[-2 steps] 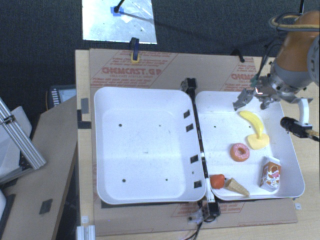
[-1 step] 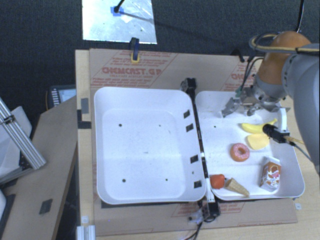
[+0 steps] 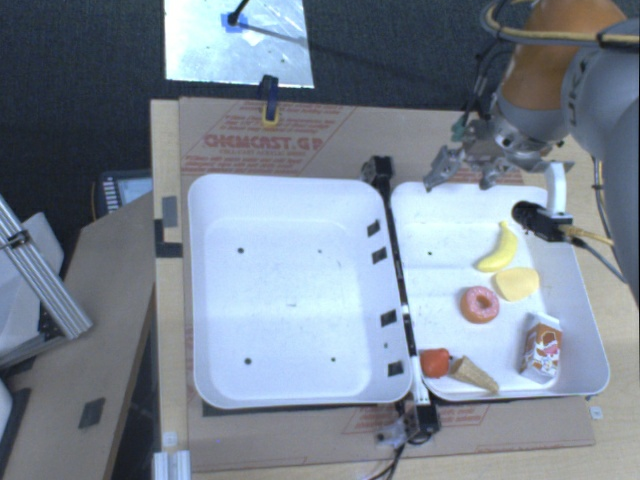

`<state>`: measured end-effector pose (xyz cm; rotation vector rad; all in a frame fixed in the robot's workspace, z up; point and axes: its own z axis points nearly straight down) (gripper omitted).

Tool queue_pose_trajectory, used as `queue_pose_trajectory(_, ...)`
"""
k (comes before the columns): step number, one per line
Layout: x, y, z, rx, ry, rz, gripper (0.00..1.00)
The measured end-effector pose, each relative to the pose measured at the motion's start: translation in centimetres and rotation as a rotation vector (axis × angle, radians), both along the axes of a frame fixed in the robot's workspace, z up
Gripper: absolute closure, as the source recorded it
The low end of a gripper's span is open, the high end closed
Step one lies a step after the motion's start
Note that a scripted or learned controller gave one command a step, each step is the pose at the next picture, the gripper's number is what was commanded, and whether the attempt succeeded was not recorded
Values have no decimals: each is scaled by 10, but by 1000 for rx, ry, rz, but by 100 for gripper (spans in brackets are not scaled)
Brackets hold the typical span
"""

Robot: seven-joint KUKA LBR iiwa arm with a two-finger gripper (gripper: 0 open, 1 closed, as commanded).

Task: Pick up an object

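Note:
My gripper (image 3: 463, 176) hangs open over the back edge of the right bin (image 3: 440, 230), with nothing between its fingers. In that bin, a yellow banana (image 3: 498, 248) lies nearest, a little in front and to the right of the gripper. A flat yellow piece (image 3: 517, 284) and a pink donut (image 3: 480, 304) sit in front of the banana. A small carton (image 3: 541, 350) stands at the front right. An ice cream cone (image 3: 472, 372) with a red piece (image 3: 434, 362) beside it lies at the front left corner.
The left bin (image 3: 290, 288) adjoins the right one along a raised rim with black clips (image 3: 385, 258). Both bins rest on a cardboard sheet (image 3: 270, 138). A shiny metal plate (image 3: 238, 26) lies behind the bench.

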<state>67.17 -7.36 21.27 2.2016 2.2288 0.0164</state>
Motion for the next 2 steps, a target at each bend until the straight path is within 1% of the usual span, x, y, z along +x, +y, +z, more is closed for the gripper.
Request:
queue_pose_trajectory(1, -6, -39, -116, -1, 22, -13, 0)
queue_pose_trajectory(2, 0, -14, 74, -3, -7, -5, 0)
